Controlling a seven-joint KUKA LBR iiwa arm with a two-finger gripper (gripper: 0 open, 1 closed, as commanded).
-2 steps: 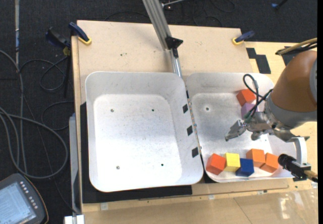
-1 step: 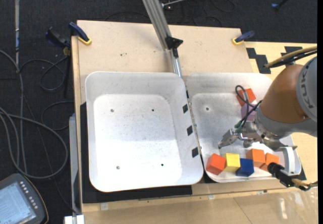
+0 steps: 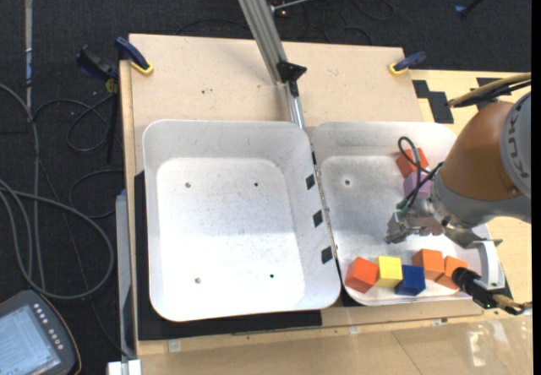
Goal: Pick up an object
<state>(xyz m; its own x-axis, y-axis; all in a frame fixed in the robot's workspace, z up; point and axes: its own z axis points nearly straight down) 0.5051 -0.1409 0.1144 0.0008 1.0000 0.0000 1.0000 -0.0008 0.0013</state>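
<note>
Blue block (image 3: pixel 412 280) beside yellow block (image 3: pixel 390 269)

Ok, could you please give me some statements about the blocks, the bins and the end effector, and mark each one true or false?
1. The yellow block lies in the right bin. True.
2. The blue block lies in the left bin. False: it is in the right bin, beside the yellow block.
3. The end effector is over the right bin. True.
4. The blocks are gathered at the far edge of the right bin. False: most lie along its near edge.
5. An orange block lies left of the yellow block. True.
</note>
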